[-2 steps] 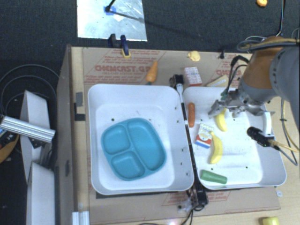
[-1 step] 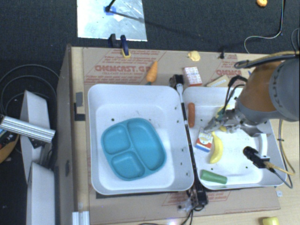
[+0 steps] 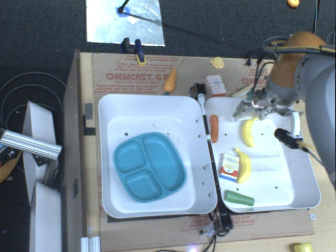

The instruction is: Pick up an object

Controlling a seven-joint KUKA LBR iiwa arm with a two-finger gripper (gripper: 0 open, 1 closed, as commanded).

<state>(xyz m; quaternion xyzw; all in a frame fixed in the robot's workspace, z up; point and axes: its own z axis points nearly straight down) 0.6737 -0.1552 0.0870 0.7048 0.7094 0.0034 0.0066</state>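
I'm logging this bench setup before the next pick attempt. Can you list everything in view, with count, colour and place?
bins: 2, white, side by side on the bench
divided tray: 1, blue, in the left bin
bananas: 2, yellow, in the right bin, one near the claw, one lower beside the small box
small box: 1, red and white, right bin, touching the lower banana
sausage: 1, orange-red, right bin's left edge
green piece: 1, green, right bin's near edge
carrot: 1, orange, on the cardboard behind the left bin
carton: 1, pinkish white, on the cardboard behind the bins
arm: 1, grey with orange band, reaching in from the right
claw: 1, metallic, over the right bin's far end, above the upper banana
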